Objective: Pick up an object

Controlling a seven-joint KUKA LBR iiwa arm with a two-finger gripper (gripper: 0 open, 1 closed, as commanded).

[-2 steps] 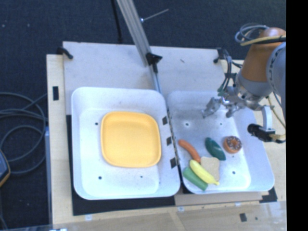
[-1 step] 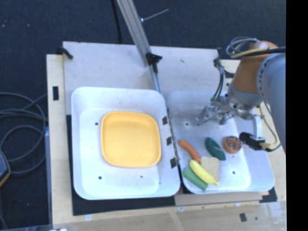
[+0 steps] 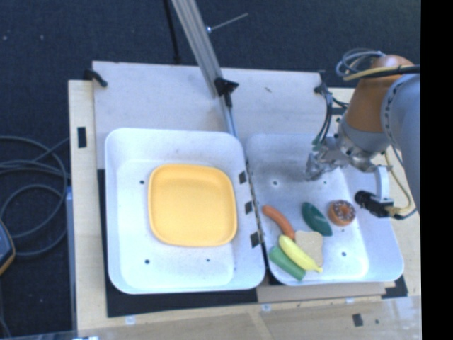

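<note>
Presently my gripper (image 3: 316, 163) hangs over the right bin's (image 3: 279, 151) far end (finger state: cannot tell), holding nothing I can see; the carrot (image 3: 279, 220) lies untouched near the left wall.

The arm (image 3: 386, 108) (grey, orange-banded) is cut off at the right edge.

A pale worktop (image 3: 83, 211) stands on dark carpet (image 3: 42, 34). Black cables (image 3: 28, 190) loop on the floor at left. A slanted metal rail (image 3: 195, 30) crosses the top, in even light.
</note>
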